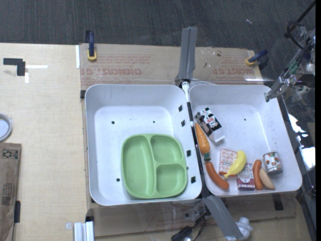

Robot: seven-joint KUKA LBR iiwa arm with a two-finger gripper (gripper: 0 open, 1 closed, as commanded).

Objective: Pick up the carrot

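The slim orange carrot point(202, 138) lies in the right-hand shallow white bin point(251, 97), tight against the wall it shares with the left bin, just below the small black-and-white cow-print carton point(209, 123). Its long axis runs along that wall, green end pointing away from the carton. The gripper's state I cannot tell.

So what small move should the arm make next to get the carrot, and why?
Probably swing left and down over the carrot: it lies untouched against the right bin's left wall, while the gripper sits high at that bin's far right corner.
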